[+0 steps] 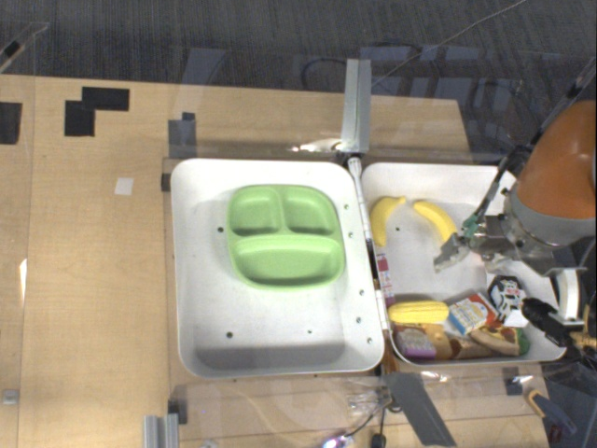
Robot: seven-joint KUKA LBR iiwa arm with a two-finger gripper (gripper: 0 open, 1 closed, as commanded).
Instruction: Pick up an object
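Note:
The right bin (438, 177) holds two yellow bananas, one (383, 218) near its left wall and one (435, 219) further right. Along the bin's front lie a yellow corn cob (418, 312), a purple item (416, 343), a small blue and white carton (465, 318), a brown piece (490, 343) and a black and white packet (508, 294). My gripper (454, 250) hangs over the middle of this bin, just right of the second banana, with nothing visibly between its fingers.
A green divided plate (283, 234) lies in the left bin (201, 278). A metal post (356, 105) stands behind the wall between the bins. The arm's orange band (560, 171) looms over the right bin's far right side.

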